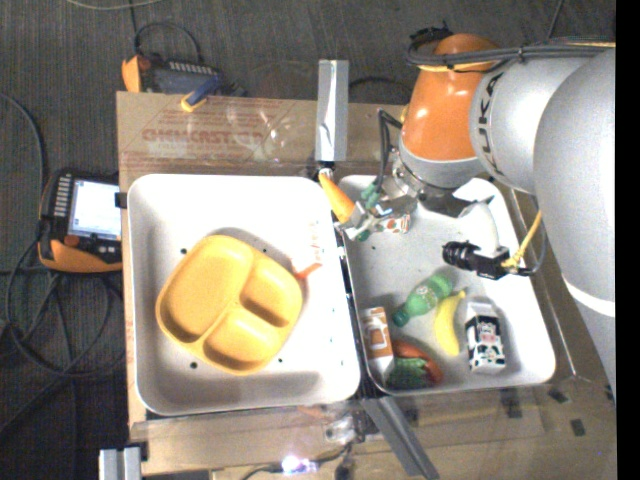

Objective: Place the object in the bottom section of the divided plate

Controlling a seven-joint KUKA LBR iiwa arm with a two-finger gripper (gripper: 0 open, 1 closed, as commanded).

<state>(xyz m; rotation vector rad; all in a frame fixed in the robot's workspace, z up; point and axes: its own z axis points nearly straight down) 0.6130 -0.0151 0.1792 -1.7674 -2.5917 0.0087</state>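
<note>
The yellow divided plate (172, 313) lies tilted in the left white bin (150, 208), with three hollow sections and nothing in them. My gripper (370, 218) hangs over the top left corner of the right bin (520, 368), under the orange wrist band. A small white and red item (397, 224) sits right beside it, and an orange carrot (338, 198) lies on the divider between the bins just to its left. Whether anything is held is hidden by the wrist.
The right bin holds a green bottle (422, 300), a banana (447, 323), a black and white carton (484, 340), an orange box (376, 330) and a red and green vegetable (412, 366). A small orange scrap (308, 266) lies by the plate. A black cable fitting (475, 258) hangs off the arm.
</note>
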